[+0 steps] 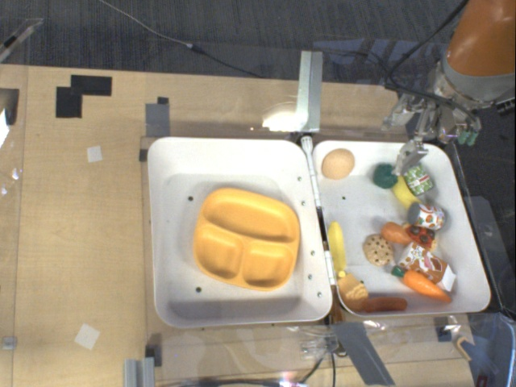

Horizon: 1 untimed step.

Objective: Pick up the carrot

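where it lies, the carrot (425,285) runs crosswise, green end left.

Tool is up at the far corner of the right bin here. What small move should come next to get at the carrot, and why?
Probably bring the tool toward the near end of the right bin. It hangs above the bin's far right part, while the carrot lies near the front rim, apart from it, with other toy food between them.

Pale wooden bench (81,240), dark carpeted floor (201,6) beyond
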Available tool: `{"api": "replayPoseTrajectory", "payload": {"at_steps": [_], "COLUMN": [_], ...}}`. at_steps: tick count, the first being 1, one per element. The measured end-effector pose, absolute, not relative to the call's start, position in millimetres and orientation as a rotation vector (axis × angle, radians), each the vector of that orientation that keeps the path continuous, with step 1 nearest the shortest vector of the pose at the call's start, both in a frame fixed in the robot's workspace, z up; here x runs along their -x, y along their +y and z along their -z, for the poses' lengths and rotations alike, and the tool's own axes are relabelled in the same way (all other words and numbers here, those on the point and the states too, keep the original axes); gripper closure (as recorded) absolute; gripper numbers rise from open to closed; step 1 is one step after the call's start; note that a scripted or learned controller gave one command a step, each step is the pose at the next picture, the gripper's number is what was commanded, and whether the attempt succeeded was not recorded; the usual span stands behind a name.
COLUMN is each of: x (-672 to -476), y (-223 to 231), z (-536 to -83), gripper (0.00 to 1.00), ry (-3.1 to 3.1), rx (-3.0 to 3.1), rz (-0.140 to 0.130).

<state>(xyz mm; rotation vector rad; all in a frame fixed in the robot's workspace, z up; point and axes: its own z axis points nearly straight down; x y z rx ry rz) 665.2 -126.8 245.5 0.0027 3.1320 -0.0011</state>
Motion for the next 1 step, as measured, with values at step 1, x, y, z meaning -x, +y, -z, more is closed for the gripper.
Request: {"api": "replayPoseTrajectory", "payload": {"at_steps": [1], "x": [-608.6], "y": [-143.7], "z": [-91.7], "gripper": [0.00], "ry": [3.129], "rx": [-0.085], "rz": [0.002]}}
